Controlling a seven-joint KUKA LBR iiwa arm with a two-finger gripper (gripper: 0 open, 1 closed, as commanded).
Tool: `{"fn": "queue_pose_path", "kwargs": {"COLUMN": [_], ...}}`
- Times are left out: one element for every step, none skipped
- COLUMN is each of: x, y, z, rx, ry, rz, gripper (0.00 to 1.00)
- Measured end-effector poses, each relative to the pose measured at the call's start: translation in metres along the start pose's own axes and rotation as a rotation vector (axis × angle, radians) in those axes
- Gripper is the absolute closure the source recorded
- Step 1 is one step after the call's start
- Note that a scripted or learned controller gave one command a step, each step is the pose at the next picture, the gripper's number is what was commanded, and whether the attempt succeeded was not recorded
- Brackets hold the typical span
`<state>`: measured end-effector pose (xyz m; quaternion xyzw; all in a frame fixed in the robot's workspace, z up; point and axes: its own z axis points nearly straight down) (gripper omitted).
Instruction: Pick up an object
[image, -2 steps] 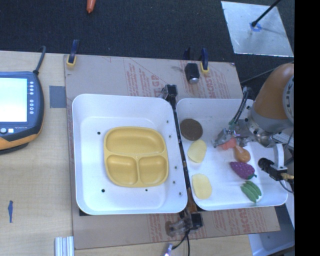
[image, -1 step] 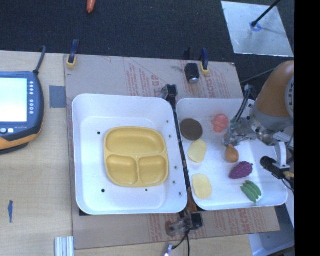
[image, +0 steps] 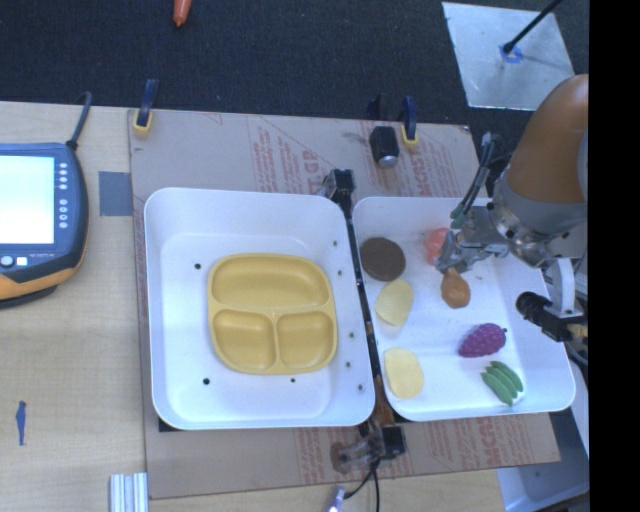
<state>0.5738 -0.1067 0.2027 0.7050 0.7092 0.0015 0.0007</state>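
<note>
On the bench lay two shallow white bins side by side, the left bin (image: 170, 300) larger in view and holding a yellow three-compartment tray (image: 272, 312) near its middle, with bare white floor all round it. Right bin (image: 420, 405): seven small items, loosely spread, none touching. Grey arm (image: 545, 170) with orange band, entering from the right, bent down over that bin's upper right part. Gripper (image: 458, 255): low over the floor between a red-orange piece and a brown pear-shaped piece; whether its fingers were open or closed could not be told, nor whether anything was held. Brown round disc (image: 382, 258), upper left, near the dividing wall. Two pale yellow pieces: upper (image: 394, 302), lower (image: 404, 372). Purple grape bunch (image: 482, 340), right of centre. Green pod-like piece (image: 503, 381), close to the lower right rim. Brown pear-shaped piece (image: 455, 290), just below the gripper. Red-orange piece (image: 436, 242), partly hidden behind it.
</note>
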Motion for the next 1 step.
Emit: {"fn": "queue_pose_path", "kwargs": {"x": [0.0759], "y": [-0.0070], "z": [0.0116], "rx": [0.008], "ry": [0.000], "rz": [-0.002], "gripper": [1.00]}}
